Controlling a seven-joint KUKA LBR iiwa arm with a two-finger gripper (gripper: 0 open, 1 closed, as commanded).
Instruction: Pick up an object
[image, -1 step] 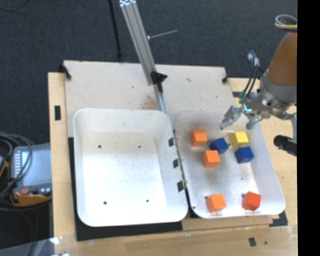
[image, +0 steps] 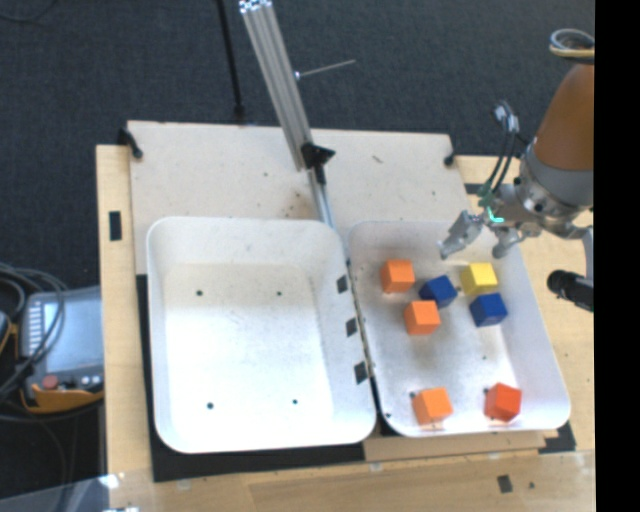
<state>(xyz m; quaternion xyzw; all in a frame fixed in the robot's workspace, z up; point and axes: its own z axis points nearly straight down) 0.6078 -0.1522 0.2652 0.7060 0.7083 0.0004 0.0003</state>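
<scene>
**Q:** Camera view first: how is the arm (image: 565, 120) posed?

**R:** It enters at three o'clock on the frame's edge; the orange band sits high at about two o'clock, the grey wrist below it; the gripper (image: 484, 240) points down and toward nine o'clock, tilted, above the far rim of the right bin (image: 540, 345); the jaws stand spread apart with nothing between them; one finger (image: 458, 238) reaches toward the bin's middle, the other is near the yellow cube (image: 479, 276).

**Q:** And the things to pick?

**R:** All lie in the right bin; an orange cube (image: 398, 276) at the bin's eleven o'clock; a blue cube (image: 438, 291) just beside it toward four o'clock; a second orange cube (image: 422, 316) near the centre, close to that blue one; the yellow cube at one o'clock with a second blue cube (image: 487, 309) just below it, touching or nearly so, I cannot tell which; a third orange cube (image: 432, 405) at six o'clock by the near rim; a red-orange cube (image: 503, 402) at five o'clock, tilted.

**Q:** Anything else on the table (image: 115, 300)?

**R:** The left bin (image: 160, 300) lies at nine o'clock of the right one, their walls touching; a slanted metal rail (image: 280, 80) rises at twelve o'clock.
</scene>
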